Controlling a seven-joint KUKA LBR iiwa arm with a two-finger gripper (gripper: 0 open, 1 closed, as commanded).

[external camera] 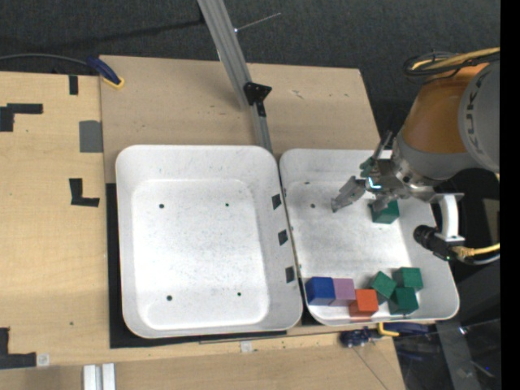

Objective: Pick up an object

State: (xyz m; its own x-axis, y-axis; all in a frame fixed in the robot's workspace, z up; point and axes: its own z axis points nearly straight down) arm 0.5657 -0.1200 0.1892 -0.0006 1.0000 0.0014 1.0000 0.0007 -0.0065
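- Nearest the camera, along the front wall of the right bin [325, 173], a cluster of blocks is lying close together: a blue cube [320, 290], a lilac block [344, 289] touching it, and an orange cube [366, 301] just in front of the lilac one.
- Beside those, toward my side, three dark green blocks [397, 289] are sitting bunched in the bin's front corner, touching one another.
- To the left, the other white bin [130, 165] is lying side by side with the right one, their rims meeting along the middle.
- Farther back, my pincer [370, 192] is hovering over the middle of the right bin, one grey finger [348, 194] sticking out to the left at a slant. I cannot tell how far my fingers are spread.
- A single green block [385, 212] is showing right at my pincer, just under the wrist; whether I am really gripping it I cannot tell.
- Beyond the bins, a slanted metal bar [223, 35] is crossing the wooden bench [179, 96].
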